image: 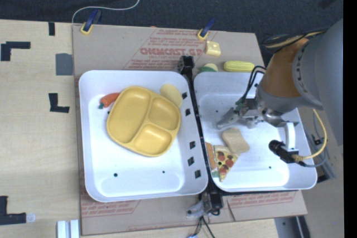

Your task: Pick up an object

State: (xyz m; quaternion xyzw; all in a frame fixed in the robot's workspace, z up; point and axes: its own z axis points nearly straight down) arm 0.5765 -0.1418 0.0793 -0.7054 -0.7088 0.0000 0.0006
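In the right bin [279, 175], a tan slice of bread [235, 141] lies near the middle, with a toy pizza slice [223, 160] just below and left of it. My gripper [231, 118] hangs low over this bin, directly above the bread's upper edge and pointing left. The grey arm with its orange band [281, 72] reaches in from the right. Nothing can be seen held in the gripper.
The left bin [95, 175] holds a yellow divided plate [144, 120], an orange carrot [109, 99] at its upper left and a pale yellow fruit [172, 93] at its upper right. Behind the right bin lie a corn cob [239, 66], a green piece [207, 68] and a cheese block [212, 48].
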